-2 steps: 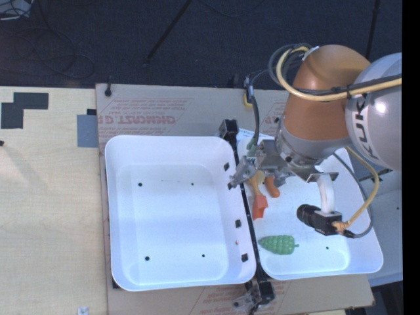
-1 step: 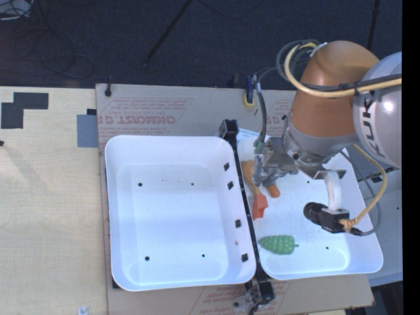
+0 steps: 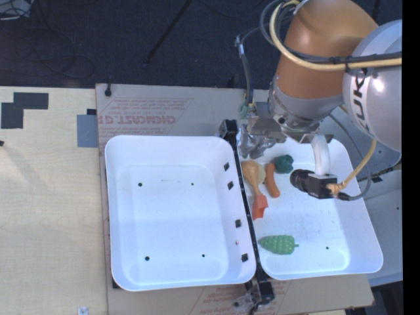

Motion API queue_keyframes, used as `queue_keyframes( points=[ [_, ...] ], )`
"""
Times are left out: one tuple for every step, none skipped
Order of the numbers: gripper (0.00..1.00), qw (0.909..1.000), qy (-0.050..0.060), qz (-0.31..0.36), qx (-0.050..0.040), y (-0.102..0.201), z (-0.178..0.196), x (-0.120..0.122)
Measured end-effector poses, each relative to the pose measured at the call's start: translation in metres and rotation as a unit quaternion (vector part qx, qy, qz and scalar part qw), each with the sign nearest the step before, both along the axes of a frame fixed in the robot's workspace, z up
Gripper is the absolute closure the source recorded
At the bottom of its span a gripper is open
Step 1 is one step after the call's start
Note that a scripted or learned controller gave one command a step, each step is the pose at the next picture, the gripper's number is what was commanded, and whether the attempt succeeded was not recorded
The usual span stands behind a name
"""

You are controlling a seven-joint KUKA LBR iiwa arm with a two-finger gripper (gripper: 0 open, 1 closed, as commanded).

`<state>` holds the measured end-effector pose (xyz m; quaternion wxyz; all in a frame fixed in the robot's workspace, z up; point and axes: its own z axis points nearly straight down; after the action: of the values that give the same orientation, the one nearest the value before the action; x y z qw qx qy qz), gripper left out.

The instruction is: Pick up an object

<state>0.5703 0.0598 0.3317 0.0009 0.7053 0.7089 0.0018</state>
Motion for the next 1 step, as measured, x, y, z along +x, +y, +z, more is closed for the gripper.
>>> queue_keyframes(
  points=[
    [1.0, 1.0, 0.002, -0.001, -0.001, 0.0433, -0.0295, 0.0626]
  ],
)
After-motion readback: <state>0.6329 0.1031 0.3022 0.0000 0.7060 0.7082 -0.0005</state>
